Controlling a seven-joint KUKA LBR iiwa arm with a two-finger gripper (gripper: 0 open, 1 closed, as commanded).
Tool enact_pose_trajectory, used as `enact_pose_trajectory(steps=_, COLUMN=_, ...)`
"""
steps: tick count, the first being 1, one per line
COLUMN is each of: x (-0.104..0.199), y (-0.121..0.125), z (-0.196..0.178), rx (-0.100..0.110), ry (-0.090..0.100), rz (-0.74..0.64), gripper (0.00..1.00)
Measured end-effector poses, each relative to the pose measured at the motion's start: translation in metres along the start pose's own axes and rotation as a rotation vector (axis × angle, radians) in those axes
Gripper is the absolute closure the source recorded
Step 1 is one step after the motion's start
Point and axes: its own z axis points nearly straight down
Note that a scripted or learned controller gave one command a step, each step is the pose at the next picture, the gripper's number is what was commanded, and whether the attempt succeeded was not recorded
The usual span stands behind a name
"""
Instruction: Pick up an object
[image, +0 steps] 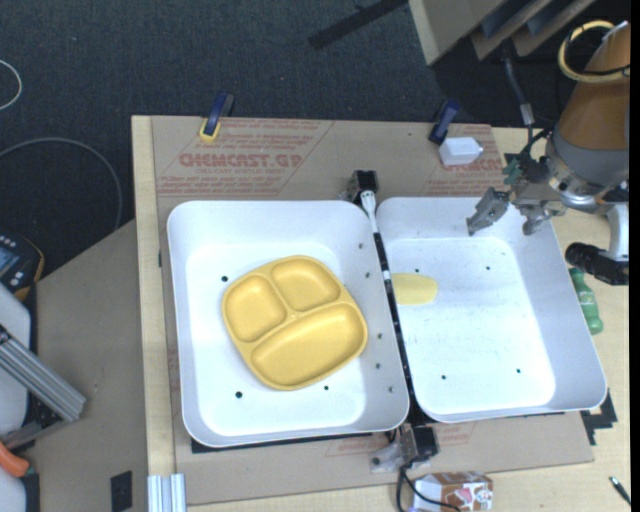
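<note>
A small yellow piece (414, 289) is lying in the right bin (500, 340), just beside its left wall and touching nothing else. Across that wall, a yellow tray (293, 322) with three compartments is sitting flat in the middle of the left bin (200, 250). The gripper (511, 211) is hanging over the right bin's far right corner, well apart from the piece, its two fingers spread wide with nothing between them. The arm (596, 120) is reaching in from the right. Both bins are resting on a brown board (300, 155).
</note>
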Motion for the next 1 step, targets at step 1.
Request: enact_pose_trajectory(steps=1, x=0.0, y=0.0007, z=-0.0109, rx=-0.004, ry=-0.001, rz=-0.001, gripper=1.0)
